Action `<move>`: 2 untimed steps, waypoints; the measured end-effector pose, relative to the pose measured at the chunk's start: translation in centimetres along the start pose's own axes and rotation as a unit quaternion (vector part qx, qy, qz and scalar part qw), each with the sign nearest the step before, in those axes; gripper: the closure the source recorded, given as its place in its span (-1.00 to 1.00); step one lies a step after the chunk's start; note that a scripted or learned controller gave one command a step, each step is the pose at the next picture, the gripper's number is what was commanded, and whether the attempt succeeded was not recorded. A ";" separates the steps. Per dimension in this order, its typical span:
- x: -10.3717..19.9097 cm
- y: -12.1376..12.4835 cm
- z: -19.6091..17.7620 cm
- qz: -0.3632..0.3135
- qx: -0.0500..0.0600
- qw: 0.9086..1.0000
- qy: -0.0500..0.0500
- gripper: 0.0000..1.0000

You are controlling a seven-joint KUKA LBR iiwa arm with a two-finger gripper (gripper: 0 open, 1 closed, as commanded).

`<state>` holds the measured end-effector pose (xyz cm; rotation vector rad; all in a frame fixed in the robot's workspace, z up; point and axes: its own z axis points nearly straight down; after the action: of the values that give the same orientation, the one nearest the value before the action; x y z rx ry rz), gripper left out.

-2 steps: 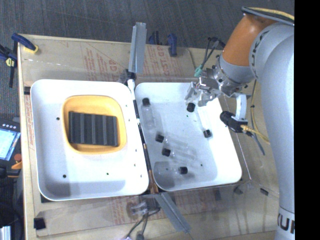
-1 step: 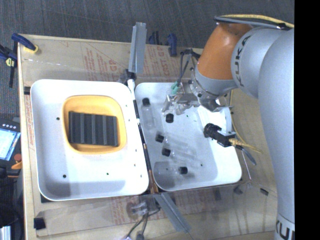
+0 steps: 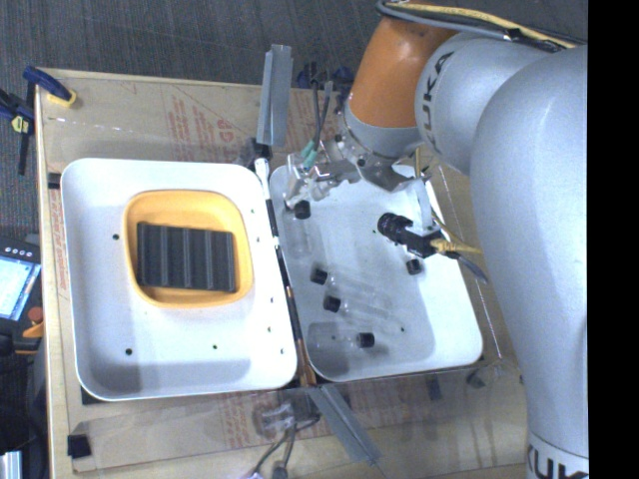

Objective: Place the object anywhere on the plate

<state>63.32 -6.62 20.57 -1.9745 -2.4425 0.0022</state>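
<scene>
Hand (image 3: pixel 300 190) over right bin (image 3: pixel 454 337) far corner (grip state unclear); plate (image 3: pixel 185 213) in left bin (image 3: pixel 150 367).

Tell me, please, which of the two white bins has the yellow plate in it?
The left bin, the one farther from the arm. Its yellow plate carries a dark ribbed insert, while the right bin holds small clear, black-capped items.

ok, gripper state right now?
Gripper: cannot be told. It sits over the far left corner of the right bin; nothing visibly held.
</scene>
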 end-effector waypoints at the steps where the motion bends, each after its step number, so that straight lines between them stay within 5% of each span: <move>1: 4.8 -2.8 -2.2 -0.110 0.001 0.994 0.001 1.00; 2: 8.2 -2.2 1.5 -0.218 0.002 0.976 0.001 1.00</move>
<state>59.49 0.92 19.07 -1.3923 -2.8105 0.0049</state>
